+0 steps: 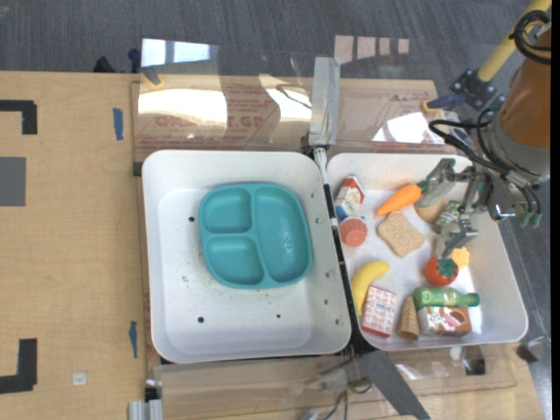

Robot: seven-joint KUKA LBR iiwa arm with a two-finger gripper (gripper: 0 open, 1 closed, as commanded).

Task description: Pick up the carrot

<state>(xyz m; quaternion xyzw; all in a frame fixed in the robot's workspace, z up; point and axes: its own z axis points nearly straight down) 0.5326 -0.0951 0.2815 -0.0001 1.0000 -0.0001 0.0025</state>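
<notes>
Carrot [400,199] lying free beside bread slice [402,233] (gripper [456,208] hovering just right, fingers seemingly apart, holding nothing).

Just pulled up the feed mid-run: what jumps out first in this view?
The teal divided plate sits alone in the left bin. The right bin is crowded with toy food, the orange carrot lying near its top middle. The gripper hangs over that bin's right side, just right of the carrot, above a tomato.
</notes>
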